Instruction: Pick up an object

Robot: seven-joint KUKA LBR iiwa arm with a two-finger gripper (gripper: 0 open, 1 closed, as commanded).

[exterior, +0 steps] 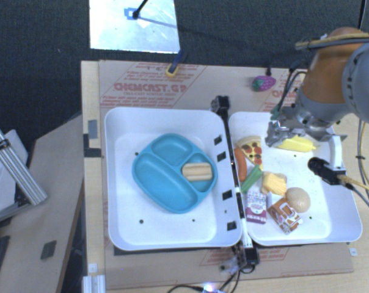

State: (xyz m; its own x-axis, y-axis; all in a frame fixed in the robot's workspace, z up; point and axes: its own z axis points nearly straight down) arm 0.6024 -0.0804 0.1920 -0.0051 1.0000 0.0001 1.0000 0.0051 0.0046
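Now gripper (277, 134) low in right bin (349, 224), beside yellow banana (299, 144); jaw state unclear.

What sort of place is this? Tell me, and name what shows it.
Probably a robot lab's test bench: a grey arm reaches over two white bins, toy food such as a pizza slice fills the right one, and cables trail over the bench.

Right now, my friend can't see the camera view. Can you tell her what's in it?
A grey robot arm's gripper hovers over the right bin, beside a yellow banana, with a pizza slice, carrot, cheese, egg and small cartons nearby. The left bin holds a blue divided plate with a bread roll.
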